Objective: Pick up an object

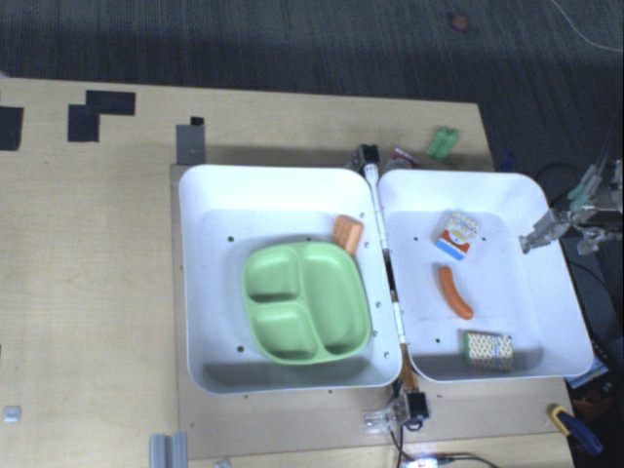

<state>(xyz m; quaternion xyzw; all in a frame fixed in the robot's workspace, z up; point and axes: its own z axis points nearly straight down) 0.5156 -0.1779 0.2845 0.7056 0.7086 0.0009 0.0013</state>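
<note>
While the pincer hangs at the right bin's right edge, its state unclear, nothing is picked yet.

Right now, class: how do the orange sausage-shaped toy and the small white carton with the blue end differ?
The orange sausage-shaped toy is long, rounded and one colour; the small white carton is boxy, with printed colours and a blue end. The toy lies nearer the camera than the carton. Both rest in the right white bin.

Bins white; divided plate light green; sausage orange-red; block orange; small box speckled yellow-green.
</note>
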